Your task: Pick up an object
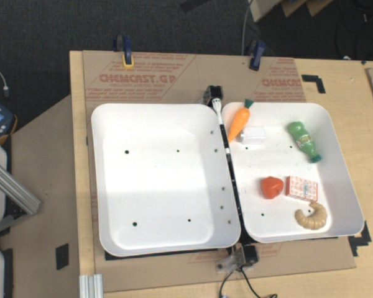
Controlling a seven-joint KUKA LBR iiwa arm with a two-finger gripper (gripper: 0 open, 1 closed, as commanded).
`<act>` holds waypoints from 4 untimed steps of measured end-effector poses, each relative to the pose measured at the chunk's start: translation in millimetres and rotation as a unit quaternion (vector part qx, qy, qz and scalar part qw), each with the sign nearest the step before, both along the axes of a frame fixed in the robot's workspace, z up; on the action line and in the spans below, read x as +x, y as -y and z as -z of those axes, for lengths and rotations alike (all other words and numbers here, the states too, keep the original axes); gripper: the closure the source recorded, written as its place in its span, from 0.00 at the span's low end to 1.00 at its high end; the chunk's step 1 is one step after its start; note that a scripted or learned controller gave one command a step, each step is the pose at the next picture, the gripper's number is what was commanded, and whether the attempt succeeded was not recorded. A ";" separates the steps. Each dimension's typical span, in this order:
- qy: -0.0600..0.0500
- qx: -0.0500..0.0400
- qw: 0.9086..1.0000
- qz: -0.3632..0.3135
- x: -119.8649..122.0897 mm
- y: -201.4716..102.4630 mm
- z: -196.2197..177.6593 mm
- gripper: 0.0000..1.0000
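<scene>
The right bin (342, 185) holds several small objects. An orange carrot (239, 121) with a green top lies at its upper left corner, with a small white block (253, 136) just beside it. A green bottle (304, 141) lies tilted near the upper right. Lower down sit a red rounded object (272, 187), a pink and white patterned box (302, 189) and a tan curved pastry (313, 217).
The left bin (155, 179) stands beside the right one on a cardboard-covered bench (174, 73). Two blue clamps (125, 49) (257, 53) grip the far edge. A black divider strip (227, 160) runs between the bins.
</scene>
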State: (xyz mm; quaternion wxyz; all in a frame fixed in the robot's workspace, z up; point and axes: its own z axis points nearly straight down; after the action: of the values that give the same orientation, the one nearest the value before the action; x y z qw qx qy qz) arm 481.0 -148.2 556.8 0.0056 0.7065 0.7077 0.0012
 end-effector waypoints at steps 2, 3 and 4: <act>0.003 -0.002 1.000 0.000 0.7 0.1 -11.3 1.00; 0.002 -0.001 1.000 0.000 0.8 0.1 -10.8 0.00; 0.005 -0.003 1.000 -0.001 1.5 0.2 -22.1 1.00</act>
State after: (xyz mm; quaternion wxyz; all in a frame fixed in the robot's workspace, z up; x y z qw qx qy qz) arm 482.5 -148.4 578.9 0.0115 0.7059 0.7082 0.0030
